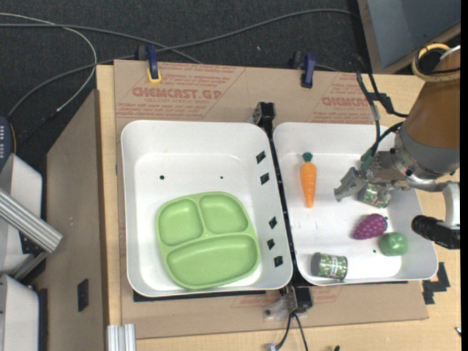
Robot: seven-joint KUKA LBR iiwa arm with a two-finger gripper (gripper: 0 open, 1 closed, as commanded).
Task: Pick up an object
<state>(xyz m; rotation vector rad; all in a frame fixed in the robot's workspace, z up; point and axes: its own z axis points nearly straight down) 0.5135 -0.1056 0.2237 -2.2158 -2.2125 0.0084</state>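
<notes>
My claw (363, 189) low in right bin (329, 134), jaw state: cannot tell. Purple grapes (370, 227) just below: light, bumpy, stiff plastic. Pinch across middle.

You can read red print on the cardboard sheet (219, 86) beneath the bins: "CHEMCAST GP" in large outlined letters at its upper left, with finer red lines under it too small to make out. The same red wording repeats at the sheet's upper right, partly cut off by cables. The small can (330, 266) carries a label you cannot read.
</notes>
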